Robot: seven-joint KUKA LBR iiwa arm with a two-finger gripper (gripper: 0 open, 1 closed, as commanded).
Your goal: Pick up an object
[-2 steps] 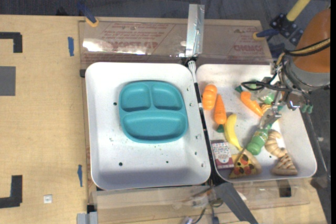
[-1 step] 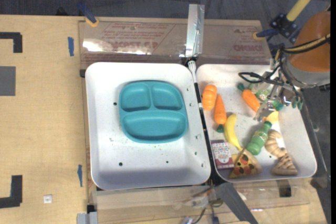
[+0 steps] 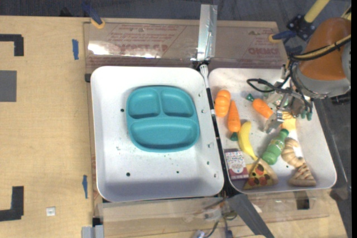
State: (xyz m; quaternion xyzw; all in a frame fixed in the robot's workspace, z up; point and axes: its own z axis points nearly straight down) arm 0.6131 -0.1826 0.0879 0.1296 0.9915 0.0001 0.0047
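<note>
Gripper (image 3: pixel 277 119) just above green bottle (image 3: pixel 274 148)

One fixed camera hangs above the tabletop (image 3: pixel 39 120), tilted down from the near edge and far enough off to take in both white bins (image 3: pixel 111 175) side by side. The arm (image 3: pixel 326 58) enters from the picture's right, its jaws over the right-hand bin (image 3: pixel 326 170).
</note>
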